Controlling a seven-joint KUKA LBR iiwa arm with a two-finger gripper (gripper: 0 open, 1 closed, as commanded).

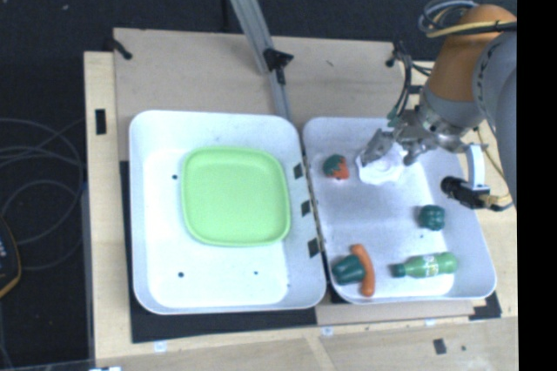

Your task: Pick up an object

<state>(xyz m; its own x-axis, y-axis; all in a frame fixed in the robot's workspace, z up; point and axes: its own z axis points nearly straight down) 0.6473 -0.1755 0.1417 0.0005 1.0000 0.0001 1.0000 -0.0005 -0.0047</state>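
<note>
We see the gripper (389, 153) low in the right bin (452, 286) near its far edge, over a white object (381, 172) (finger spread unclear). We judge the grasp under way; next comes closing, then lifting.

light: even, bright from above | shadows: faint | glare: white bins (157, 186) slightly washed | focus: soft, grainy
</note>
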